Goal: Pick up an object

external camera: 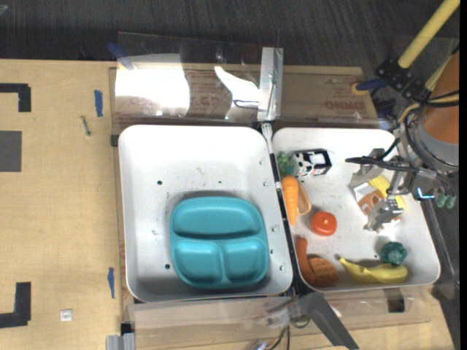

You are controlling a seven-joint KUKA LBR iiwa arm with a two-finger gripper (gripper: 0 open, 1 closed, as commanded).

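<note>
The right bin (423, 268) holds several toy items: an orange carrot (290, 197), a black-and-white cow figure (312, 162), a red-orange ball (324, 223), a yellow banana (376, 270), a small teal piece (394, 252) and a brown bread-like piece (316, 267). My gripper (382, 208) hangs over the right part of this bin, reaching in from the right under the orange-banded wrist (444, 122). A small yellow item (377, 187) lies right against the gripper's upper side; whether it is held is unclear.
In the left bin (146, 166) lies a teal divided plate (217, 240). A metal divider (270, 86) and clear plastic sheeting stand behind the bins. Cables and a yellow pole (430, 24) are at the upper right.
</note>
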